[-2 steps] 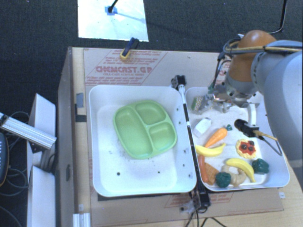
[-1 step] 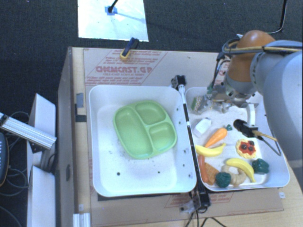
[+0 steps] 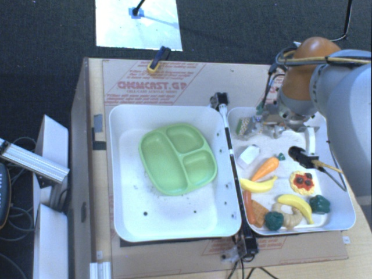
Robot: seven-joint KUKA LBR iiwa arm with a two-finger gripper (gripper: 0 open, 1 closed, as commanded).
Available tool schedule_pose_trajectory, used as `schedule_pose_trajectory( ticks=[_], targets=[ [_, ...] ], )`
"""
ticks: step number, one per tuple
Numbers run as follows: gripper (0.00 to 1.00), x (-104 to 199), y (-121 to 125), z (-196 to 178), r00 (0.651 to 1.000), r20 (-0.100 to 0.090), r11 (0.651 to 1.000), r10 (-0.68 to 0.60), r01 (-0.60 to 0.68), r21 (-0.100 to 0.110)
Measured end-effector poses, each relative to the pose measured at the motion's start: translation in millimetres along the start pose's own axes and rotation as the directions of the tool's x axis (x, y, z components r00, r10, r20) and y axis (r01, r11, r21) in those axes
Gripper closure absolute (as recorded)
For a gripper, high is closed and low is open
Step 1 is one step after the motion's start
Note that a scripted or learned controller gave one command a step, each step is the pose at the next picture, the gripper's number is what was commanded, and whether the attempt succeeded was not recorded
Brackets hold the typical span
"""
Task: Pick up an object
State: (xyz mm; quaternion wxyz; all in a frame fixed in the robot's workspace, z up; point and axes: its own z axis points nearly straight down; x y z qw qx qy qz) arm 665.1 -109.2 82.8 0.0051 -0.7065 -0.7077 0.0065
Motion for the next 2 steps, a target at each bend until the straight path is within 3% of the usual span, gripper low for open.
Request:
schedule_pose_trajectory(
  ticks=[1, 2],
  targets=[
    [0.00, -22.6, 1.4, -0.5, 1.000, -0.002, 1.000, -0.001, 0.001, -0.007],
    [0.00, -12.2, 1.1, -0.3, 1.000, -0.001, 1.000, -0.002, 0.002, -0.006]
  ],
)
